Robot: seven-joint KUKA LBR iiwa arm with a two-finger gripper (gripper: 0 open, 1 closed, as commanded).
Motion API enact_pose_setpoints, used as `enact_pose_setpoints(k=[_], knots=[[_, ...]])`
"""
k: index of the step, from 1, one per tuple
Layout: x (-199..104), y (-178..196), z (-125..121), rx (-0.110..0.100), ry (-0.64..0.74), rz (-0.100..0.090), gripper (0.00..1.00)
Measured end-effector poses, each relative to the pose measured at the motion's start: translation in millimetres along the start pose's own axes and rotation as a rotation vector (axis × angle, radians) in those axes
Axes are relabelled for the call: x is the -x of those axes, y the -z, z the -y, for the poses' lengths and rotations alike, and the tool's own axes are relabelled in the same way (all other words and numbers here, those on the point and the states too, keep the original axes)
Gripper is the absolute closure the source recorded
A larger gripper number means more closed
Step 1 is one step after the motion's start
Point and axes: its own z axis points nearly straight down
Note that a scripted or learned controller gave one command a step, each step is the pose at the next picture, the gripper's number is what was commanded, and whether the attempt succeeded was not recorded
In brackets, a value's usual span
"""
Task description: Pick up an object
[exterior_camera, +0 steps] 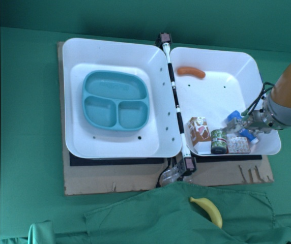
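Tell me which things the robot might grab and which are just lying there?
Might be grabbed, all in the right bin:
- sausage
- carton
- can
- flat packet
- blue bottle, next to the gripper

Just lying about:
- teal divided plate in the left bin
- banana on the green cloth

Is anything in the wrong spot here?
Yes, the banana looks out of place. It lies on the green cloth in front of the bench, outside both bins, while the sausage, carton and can sit in the right bin.
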Motion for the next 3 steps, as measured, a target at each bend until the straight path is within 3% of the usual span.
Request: enact_pose_setpoints(k=[1, 2, 3], knots=[[1.9, 12.5, -1.6, 0.007, -0.003, 0.005, 1.0], [-1.8, 10.8, 3.5, -0.015, 0.001, -0.006, 1.0], [-1.7, 10.8, 3.7, -0.016, 0.001, -0.006, 0.0]])
